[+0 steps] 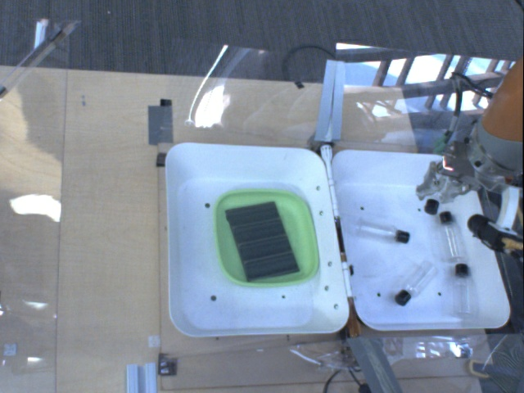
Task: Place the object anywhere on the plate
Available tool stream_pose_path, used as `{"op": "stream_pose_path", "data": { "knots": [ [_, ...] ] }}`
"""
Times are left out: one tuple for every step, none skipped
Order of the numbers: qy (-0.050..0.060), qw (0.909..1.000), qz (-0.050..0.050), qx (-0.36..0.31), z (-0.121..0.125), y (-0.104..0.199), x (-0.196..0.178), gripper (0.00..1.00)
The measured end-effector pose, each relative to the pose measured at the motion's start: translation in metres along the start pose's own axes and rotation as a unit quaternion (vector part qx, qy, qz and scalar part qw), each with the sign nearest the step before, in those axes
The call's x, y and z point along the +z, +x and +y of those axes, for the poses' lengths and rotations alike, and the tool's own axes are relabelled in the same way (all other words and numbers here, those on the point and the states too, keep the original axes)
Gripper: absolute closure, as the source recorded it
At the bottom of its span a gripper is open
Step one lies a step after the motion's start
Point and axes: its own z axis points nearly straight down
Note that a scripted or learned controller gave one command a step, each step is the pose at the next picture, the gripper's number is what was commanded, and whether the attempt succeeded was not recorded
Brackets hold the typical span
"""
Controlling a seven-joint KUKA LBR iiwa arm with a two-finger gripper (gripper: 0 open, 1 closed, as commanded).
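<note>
Two white bins sit side by side on the counter (98, 244) under my camera. The left bin (188, 301) carries a green plate (307, 240), and a dark ribbed block (262, 241) lies on that plate, turned a little off square.

The right bin (368, 305) holds the loose objects: clear vials with black caps. One vial (383, 232) lies near the bin's middle with its cap pointing right. A second vial (415, 283) lies lower down, slanted, with its cap at the lower left end. A third vial (453, 248) lies roughly lengthwise near the right wall, cap at its near end, and a fourth, fainter one (464, 295) lies just below it. Two small black caps or cap ends (431, 207) show close under the arm's tool.

The arm (501, 121) enters from the right, orange band visible above the grey wrist. The pincer (442, 188) hangs over the upper right part of the right bin. I see no vial between its parts; whether it is released or clenched I cannot tell, since the metal there is too cluttered and bright to read.

Relative to the pincer, the nearest vial is the third one, just below and slightly right of it. The middle vial lies below and to the left, apart from it. All vials rest in the right bin, well apart from the plate.
</note>
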Motion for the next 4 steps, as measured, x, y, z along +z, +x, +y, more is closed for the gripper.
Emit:
{"op": "stream_pose_path", "data": {
  "knots": [
    [0.002,1.0,0.0,0.003,-0.08,0.063,0.015,1.0],
    [0.001,0.9989,0.001,-0.047,-0.083,0.148,0.018,1.0],
    [0.001,0.9942,0.001,-0.107,-0.07,0.215,0.019,1.0],
    [0.001,0.9943,0.001,-0.107,-0.07,0.215,0.019,0.0]
  ]
}}
